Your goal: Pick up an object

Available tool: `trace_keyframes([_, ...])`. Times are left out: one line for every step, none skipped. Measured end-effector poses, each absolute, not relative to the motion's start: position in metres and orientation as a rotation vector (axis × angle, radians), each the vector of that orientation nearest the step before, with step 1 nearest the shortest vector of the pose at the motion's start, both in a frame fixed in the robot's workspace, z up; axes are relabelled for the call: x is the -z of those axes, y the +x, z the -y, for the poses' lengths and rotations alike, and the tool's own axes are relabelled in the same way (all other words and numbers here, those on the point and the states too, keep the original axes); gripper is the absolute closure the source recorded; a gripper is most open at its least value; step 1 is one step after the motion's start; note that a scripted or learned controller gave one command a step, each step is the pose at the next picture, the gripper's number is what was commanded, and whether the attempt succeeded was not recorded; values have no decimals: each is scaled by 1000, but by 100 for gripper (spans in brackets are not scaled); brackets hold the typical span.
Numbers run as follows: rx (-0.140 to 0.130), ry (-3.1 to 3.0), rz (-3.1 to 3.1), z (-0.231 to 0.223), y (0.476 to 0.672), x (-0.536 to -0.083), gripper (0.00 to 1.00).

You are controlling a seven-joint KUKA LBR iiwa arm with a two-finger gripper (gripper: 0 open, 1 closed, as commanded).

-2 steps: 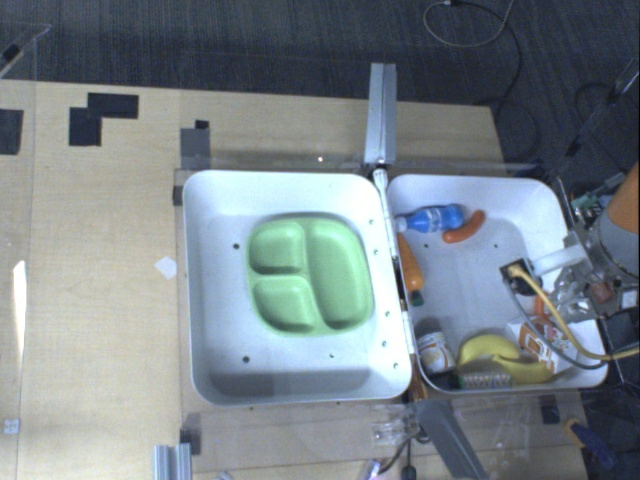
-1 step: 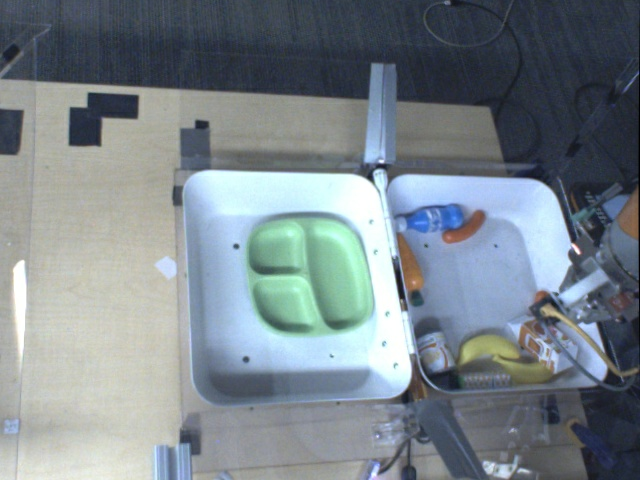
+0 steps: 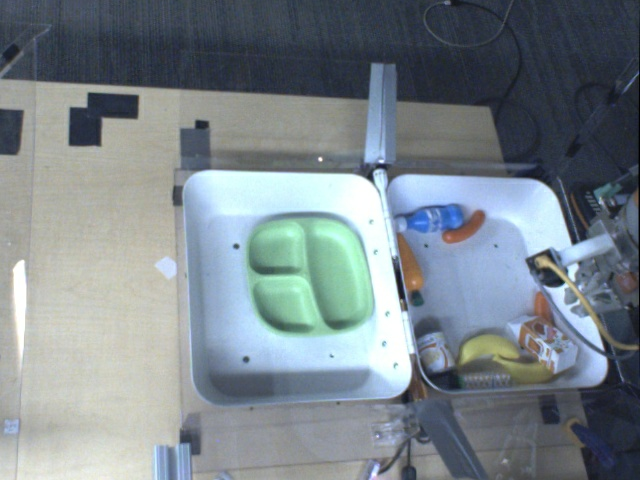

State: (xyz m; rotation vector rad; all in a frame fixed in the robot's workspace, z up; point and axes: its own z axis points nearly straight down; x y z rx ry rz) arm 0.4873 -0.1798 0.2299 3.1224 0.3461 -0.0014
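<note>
The gripper (image 3: 603,278) hangs at the right bin's (image 3: 480,288) three o'clock rim; I cannot tell its grip. A banana (image 3: 490,351) lies at six o'clock.

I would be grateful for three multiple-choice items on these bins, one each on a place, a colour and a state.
1. Where does the banana lie?
A. left bin
B. right bin
C. bare bench

2. What colour is the divided tray?
A. red
B. blue
C. green

3. How is the bottle placed?
A. lying on its side
B. upright
C. standing on its cap

Answers:
1 B: the banana rests by the right bin's near wall.
2 C: the divided tray is pale green.
3 A: the bottle lies flat on the bin floor.
</note>
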Motion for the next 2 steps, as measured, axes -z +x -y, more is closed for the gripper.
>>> trace_keyframes([6, 3127, -321, 205, 490, -172, 100])
trace_keyframes([-27, 3117, -320, 208, 492, -131, 100])
